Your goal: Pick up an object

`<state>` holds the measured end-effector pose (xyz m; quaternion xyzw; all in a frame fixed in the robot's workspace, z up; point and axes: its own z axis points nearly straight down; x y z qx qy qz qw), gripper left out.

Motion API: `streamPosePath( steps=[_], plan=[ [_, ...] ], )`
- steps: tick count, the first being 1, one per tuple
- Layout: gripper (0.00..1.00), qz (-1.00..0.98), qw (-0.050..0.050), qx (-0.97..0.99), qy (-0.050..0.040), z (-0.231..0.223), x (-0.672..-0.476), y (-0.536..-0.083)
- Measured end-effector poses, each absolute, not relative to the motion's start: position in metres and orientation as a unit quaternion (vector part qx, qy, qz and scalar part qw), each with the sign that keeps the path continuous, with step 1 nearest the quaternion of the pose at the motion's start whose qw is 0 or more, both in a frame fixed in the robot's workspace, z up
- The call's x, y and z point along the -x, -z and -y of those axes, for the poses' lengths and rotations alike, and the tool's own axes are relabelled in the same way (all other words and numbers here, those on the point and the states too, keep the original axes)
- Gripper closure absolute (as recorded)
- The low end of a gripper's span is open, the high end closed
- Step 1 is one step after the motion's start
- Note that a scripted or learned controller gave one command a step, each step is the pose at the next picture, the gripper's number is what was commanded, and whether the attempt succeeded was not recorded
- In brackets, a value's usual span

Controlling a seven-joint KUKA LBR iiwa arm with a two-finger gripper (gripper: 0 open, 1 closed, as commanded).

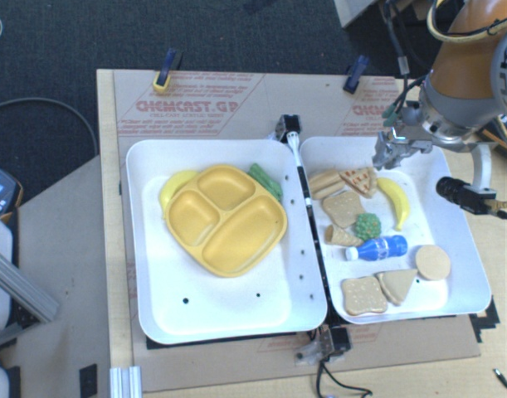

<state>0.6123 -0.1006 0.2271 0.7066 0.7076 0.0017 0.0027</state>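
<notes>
My gripper (pixel 389 154) hangs over the far part of the right bin (pixel 469 259), just above a pizza slice (pixel 360 180) and a banana (pixel 395 201). Nothing shows between its fingers. Below them in the same bin lie bread pieces (pixel 343 206), a green broccoli (pixel 368 225), a blue bottle (pixel 379 248), a round cookie (pixel 433 263), a toast slice (pixel 363 296) and a wedge of bread (pixel 397 284).
The left bin (pixel 153 288) holds a yellow divided plate (pixel 226 219), with a yellow item (pixel 172 187) and a green item (pixel 265 179) at its edges. A black divider clip (pixel 288 127) sits between the bins. Clamps (pixel 164 71) hold the board's far edge.
</notes>
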Motion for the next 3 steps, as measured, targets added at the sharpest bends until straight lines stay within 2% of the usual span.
streamPosePath(
  steps=[1,2,3],
  plan=[
    [1.00,-0.708,-0.002,-0.706,0.0006,0.069,-0.596,-0.217],
    [1.00,-0.708,0.000,-0.707,-0.0002,0.071,-0.599,-0.219],
    [1.00,-0.708,-0.001,-0.707,0.0003,0.058,-0.586,-0.226]
  ],
)
